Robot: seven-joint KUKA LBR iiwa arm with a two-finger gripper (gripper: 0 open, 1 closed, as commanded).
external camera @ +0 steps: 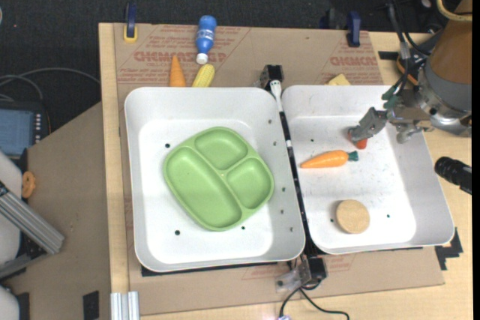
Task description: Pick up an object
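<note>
In the right bin lie an orange toy carrot with a green top, a round tan disc and a small red piece. My gripper hangs over the bin's upper middle, its fingers spread open. The left finger slants down toward the red piece, and its tip sits just above that piece. Nothing shows between the fingers. The carrot lies just left of and below the gripper, and the disc lies nearer the front.
The left bin holds a green divided plate. Behind the bins, on the cardboard, lie a blue-and-white bottle, a second carrot and a yellow corn piece. A black clip sits where the bins meet.
</note>
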